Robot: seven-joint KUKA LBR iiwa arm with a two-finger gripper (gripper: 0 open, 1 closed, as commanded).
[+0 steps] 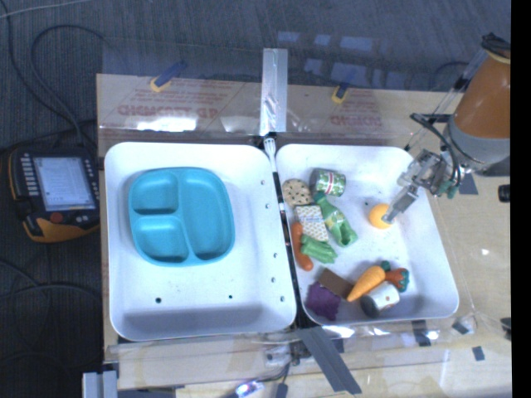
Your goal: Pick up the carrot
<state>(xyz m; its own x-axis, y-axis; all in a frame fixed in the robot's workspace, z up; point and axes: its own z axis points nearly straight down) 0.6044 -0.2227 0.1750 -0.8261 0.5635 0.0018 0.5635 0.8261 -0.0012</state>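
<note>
Nearest me, the tapered orange carrot [367, 282] lies at the front of my right-hand shallow white bin [436, 247] among toy foods. My gripper [397, 209], fingers together, points beside a small orange ball [379, 215]. A blue divided plate [179, 214] sits in the left-hand bin [124, 288].

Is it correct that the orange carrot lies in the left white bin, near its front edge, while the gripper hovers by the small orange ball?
Not quite. The camera view shows the orange carrot in the right white bin, near its front edge. The gripper is indeed by the small orange ball.
</note>
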